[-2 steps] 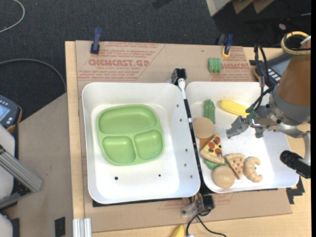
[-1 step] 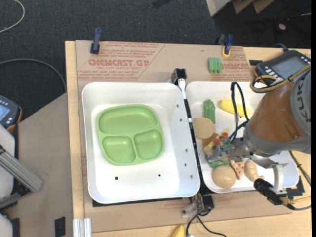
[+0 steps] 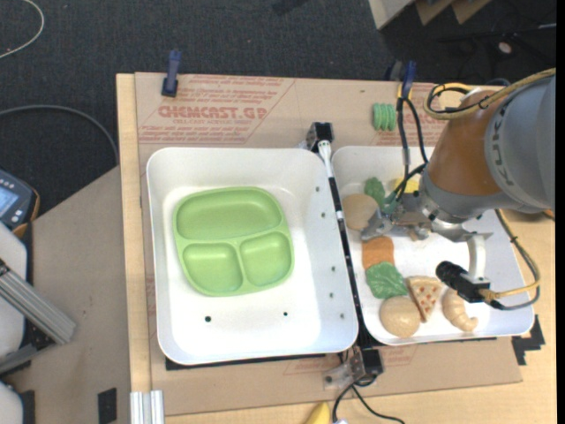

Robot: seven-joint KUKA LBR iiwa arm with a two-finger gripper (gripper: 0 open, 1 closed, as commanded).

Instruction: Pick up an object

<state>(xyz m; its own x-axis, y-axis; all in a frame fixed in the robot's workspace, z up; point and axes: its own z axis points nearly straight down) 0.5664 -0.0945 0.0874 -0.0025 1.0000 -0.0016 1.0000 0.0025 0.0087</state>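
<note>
The left white plastic bin (image 3: 168, 237) holds a light green three-compartment plastic plate (image 3: 233, 239), its long side running across the bin, single wide compartment toward the far rim.

The right white bin (image 3: 508, 321) holds the toy food. Against its left wall lies a tan rounded bread-like piece (image 3: 358, 210), with a small dark green leafy piece (image 3: 375, 188) just beyond it. Nearer the camera come an orange block (image 3: 378, 253), a green leafy lump (image 3: 386, 280) and a beige egg-shaped ball (image 3: 399, 316), in a line running toward the front rim. Right of these a pizza slice (image 3: 425, 295) points its tip toward the front edge, and a tan croissant (image 3: 460, 310) lies beside it.

The grey gripper (image 3: 395, 223) hangs low over the orange block and bread piece; whether it is spread or closed cannot be told.
</note>
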